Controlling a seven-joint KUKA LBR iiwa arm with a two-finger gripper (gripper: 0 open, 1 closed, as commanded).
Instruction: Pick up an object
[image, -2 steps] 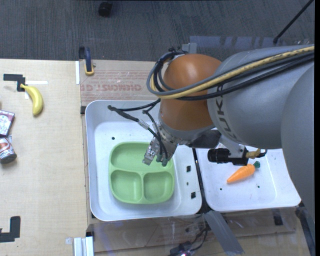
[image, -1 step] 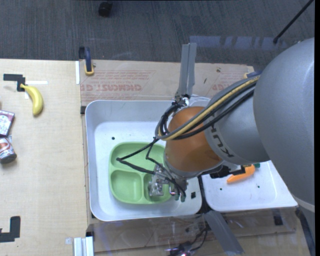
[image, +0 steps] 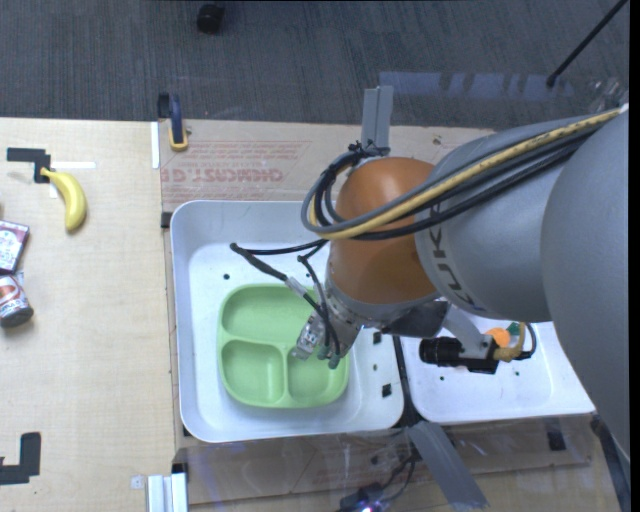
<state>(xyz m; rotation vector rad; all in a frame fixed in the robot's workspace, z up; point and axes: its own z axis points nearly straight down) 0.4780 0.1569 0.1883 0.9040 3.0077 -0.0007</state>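
Fingers (image: 318, 343) over smooth green three-compartment plastic tray (image: 262, 345).

Pale green divided plate (image: 262, 345) in a white bin (image: 200, 300); yellow banana (image: 70, 198) on the light wood tabletop (image: 90, 380); grey arm (image: 540, 230) with orange band (image: 385, 225).

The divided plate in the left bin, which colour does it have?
Light green. The divided plate shows best in the camera view.

The grey arm with its orange band (image: 385, 230) is covering the left white bin's (image: 195, 300) right half; the green three-compartment plastic tray (image: 255, 345) is filling its floor, leaving bare margins leftward.
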